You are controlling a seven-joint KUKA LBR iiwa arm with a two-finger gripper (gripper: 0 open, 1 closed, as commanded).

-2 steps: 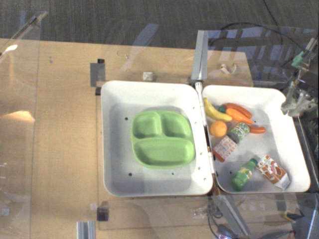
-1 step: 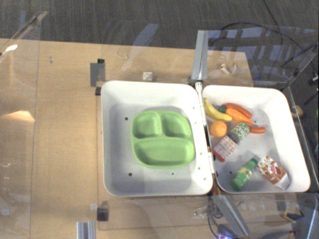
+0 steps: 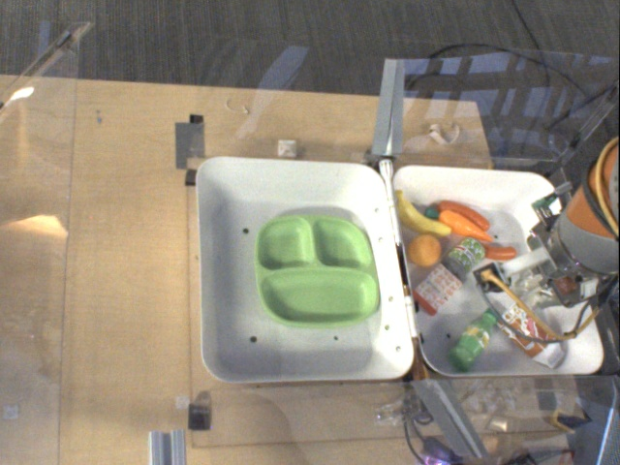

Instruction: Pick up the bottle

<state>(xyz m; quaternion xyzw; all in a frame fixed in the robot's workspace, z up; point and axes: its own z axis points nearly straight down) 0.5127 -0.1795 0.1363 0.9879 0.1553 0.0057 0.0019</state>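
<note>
No lettering can be read at this size. The snack wrapper point(image 3: 520, 320) at about four o'clock in the right bin point(image 3: 504, 180) bears light marks on brown, too blurred to make out. The small box point(image 3: 439, 288) left of it shows a red-and-white pattern, and the can point(image 3: 465, 255) a printed green label, both illegible.

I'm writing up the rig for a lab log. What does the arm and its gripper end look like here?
The arm is grey with an orange band above the wrist, entering at the right bin. Below the band sits a cluttered metallic gripper assembly in silver and black, with a small green-marked part on its upper side and thin dark cables looping beside it.
</note>
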